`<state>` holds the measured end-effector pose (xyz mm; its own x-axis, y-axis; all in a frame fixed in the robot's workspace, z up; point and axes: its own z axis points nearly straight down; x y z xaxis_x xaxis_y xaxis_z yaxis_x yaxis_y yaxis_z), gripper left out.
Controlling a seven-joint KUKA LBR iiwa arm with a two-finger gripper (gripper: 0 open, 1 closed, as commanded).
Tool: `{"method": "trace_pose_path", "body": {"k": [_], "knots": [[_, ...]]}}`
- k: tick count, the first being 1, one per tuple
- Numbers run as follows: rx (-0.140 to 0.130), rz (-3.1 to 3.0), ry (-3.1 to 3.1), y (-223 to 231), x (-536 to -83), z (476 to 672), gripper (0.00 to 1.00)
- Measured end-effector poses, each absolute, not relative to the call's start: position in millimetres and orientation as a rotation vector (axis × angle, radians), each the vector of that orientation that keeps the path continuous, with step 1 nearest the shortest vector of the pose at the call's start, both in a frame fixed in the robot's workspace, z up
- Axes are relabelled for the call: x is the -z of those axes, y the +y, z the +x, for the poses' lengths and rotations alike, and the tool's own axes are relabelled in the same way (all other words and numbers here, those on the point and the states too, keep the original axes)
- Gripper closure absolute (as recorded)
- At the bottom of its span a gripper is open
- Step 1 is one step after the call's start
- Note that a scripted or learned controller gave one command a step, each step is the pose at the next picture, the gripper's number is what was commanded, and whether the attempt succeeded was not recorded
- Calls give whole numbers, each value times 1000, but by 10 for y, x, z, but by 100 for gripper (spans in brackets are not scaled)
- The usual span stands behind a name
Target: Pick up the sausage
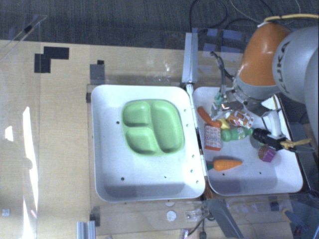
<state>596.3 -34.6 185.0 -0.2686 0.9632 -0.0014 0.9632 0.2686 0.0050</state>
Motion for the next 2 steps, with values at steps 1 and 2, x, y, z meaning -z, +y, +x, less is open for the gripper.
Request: {"method": "trace_pose_path", "body": {"k": [1, 2], "knots": [[-4, 1480, 2766, -927, -1318, 5489, 100], [-7, 1918, 2479, -1441, -969, 6263, 100]]}}
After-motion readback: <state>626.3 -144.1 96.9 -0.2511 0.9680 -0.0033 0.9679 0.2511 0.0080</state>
